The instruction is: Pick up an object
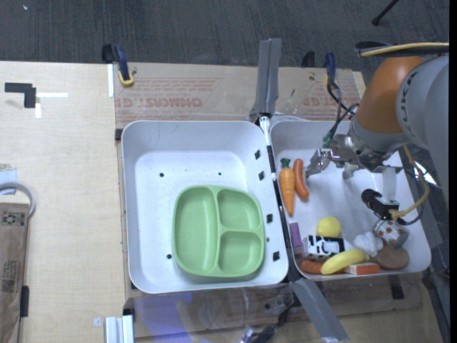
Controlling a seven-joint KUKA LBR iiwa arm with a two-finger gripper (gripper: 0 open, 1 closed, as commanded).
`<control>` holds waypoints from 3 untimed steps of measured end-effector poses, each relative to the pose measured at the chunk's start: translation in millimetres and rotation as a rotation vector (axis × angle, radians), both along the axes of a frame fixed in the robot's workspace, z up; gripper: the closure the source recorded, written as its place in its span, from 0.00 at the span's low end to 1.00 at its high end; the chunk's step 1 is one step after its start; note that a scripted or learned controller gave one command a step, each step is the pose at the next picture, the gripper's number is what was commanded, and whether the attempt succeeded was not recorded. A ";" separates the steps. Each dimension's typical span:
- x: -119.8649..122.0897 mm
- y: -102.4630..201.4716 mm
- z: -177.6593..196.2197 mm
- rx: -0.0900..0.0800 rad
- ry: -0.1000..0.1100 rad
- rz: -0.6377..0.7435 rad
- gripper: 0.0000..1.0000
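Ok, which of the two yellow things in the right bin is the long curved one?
The banana, lying near the bin's front wall. The other yellow item, a round lemon-like fruit, sits just behind it, closer to the gripper.

I work from a single fixed camera mounted above the surface (57, 191), looking down at a slant. It sits far enough back to take in both white bins side by side: the left bin (143, 213) fills the middle of the frame, the right bin (335, 191) sits toward the right side. Dark floor (178, 13) runs across the top, beyond the far edge of the surface. The arm (403, 98) enters from the right side of my view.
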State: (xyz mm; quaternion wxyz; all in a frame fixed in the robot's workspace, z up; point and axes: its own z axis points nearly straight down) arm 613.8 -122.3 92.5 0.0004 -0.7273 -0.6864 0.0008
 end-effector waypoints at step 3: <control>-123.2 7.2 7.4 0.002 0.001 0.062 1.00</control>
